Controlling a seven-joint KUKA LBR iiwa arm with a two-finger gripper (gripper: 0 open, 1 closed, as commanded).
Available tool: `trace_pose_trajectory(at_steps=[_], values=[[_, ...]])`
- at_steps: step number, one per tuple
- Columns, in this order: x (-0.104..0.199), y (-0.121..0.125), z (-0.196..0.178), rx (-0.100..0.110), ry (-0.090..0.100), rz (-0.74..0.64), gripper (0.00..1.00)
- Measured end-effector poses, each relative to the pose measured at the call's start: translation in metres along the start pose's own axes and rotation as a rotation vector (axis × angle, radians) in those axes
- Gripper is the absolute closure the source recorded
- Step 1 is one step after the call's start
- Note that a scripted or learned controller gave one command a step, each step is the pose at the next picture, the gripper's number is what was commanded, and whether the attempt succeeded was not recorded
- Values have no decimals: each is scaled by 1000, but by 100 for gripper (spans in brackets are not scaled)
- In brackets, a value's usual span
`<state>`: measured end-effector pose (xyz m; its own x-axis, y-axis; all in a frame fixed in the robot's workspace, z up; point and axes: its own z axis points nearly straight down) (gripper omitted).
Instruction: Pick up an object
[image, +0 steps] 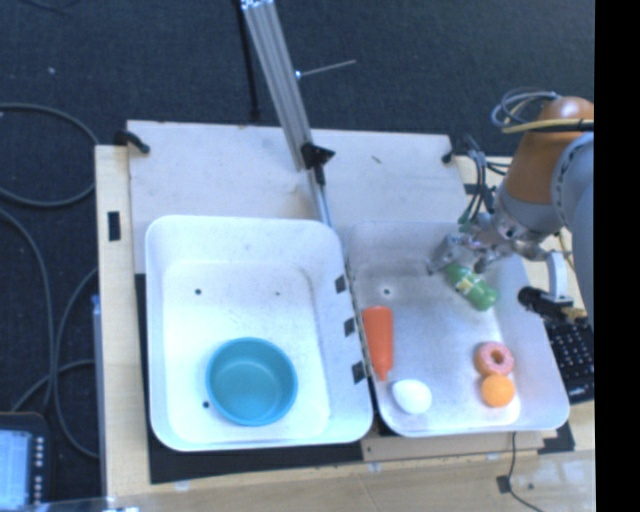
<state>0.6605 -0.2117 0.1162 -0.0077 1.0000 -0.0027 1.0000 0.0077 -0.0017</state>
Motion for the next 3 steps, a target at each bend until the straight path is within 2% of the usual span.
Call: trace_pose_trajectory(at_steps=[1,2,3], values=[[-2,3,-18,-12,-6,-3,100],[-7,12,-82,-11,2,-1,100],[-14,19,-147,-14,1,-4,100]])
